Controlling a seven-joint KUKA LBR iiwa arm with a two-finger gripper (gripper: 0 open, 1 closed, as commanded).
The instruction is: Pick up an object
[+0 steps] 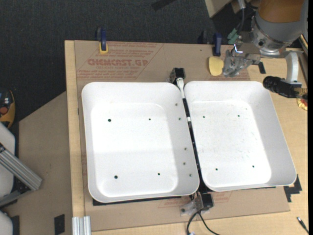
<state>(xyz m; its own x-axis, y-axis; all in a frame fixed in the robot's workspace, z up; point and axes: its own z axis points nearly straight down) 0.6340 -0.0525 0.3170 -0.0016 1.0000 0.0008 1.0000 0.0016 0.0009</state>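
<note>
The yellow object (215, 65) lies on the brown board (146, 62), just beyond the far rim of the right bin (234, 133). The gripper (235, 68) is just beside it, on its right; the fingers are narrow and hold nothing.

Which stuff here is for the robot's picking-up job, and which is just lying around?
For the job:
gripper
yellow object beside the gripper, outside the bins
left bin
right bin

Just lying about:
blue clamp
black clip between the bins
</note>
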